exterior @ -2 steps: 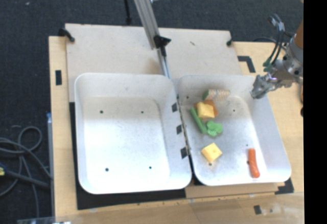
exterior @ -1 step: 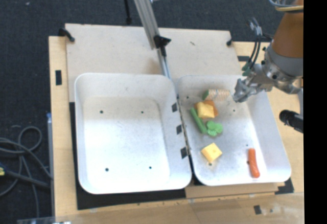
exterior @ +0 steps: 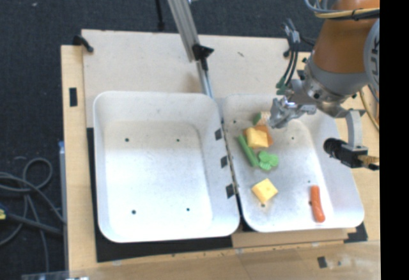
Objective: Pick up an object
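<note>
We look down at a slant on a wooden bench [exterior: 147,61] that bears two shallow white bins side by side. The left bin [exterior: 160,163] shows a bare speckled floor. The right bin [exterior: 339,170] holds a handful of small toy-like pieces. From the right, the grey and orange arm [exterior: 342,36] reaches in over the far end of the right bin, and its gripper [exterior: 280,117] hangs low there, close above the pieces.

We judge the step in hand to be the approach: the gripper is down near the pile, but we see nothing between its fingers. The tip is small and blurred, so we cannot tell whether the fingers stand apart or together.

The nearest piece, and probably the target, is an orange-yellow block [exterior: 258,138] just below and to the left of the gripper tip, near the bin's left wall. It looks like a chunky wedge with flat faces, lying on the bin floor. A long green stick [exterior: 247,150] lies right against it, and a green clump [exterior: 269,160] sits just beside its near edge. Further toward us rests a yellow cube [exterior: 264,190], apart from the others, and an orange carrot-like stick [exterior: 316,202] lies well apart by the bin's near right corner.

The next move, in our judgement, calls for centring over the block, straddling its flat sides, and closing without catching the green stick.
</note>
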`<state>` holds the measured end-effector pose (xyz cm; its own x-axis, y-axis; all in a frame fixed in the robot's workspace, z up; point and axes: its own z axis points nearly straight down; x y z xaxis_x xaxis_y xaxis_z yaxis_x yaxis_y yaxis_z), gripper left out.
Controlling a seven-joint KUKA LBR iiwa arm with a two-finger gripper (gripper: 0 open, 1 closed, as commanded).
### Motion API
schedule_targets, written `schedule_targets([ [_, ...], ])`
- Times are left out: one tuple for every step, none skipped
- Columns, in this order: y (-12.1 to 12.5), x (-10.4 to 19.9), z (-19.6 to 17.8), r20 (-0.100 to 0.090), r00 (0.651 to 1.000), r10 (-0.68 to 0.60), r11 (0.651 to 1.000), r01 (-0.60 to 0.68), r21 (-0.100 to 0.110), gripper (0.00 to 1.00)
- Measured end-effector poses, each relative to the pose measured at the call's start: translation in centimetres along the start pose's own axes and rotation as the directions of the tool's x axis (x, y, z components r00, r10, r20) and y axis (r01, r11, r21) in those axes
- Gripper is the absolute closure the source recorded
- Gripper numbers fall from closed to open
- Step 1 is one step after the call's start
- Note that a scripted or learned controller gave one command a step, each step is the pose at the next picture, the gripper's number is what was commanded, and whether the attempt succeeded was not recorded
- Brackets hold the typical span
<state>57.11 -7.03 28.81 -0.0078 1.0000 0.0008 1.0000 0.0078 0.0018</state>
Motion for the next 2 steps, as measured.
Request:
schedule_targets([
  [0.6, 4.7, 0.2, 0.000, 1.000, 0.001, 1.000, -0.001, -0.001, 1.00],
  [0.3, 10.0, 2.3, 0.000, 1.000, 0.000, 1.000, 0.000, 0.003, 1.00],
])
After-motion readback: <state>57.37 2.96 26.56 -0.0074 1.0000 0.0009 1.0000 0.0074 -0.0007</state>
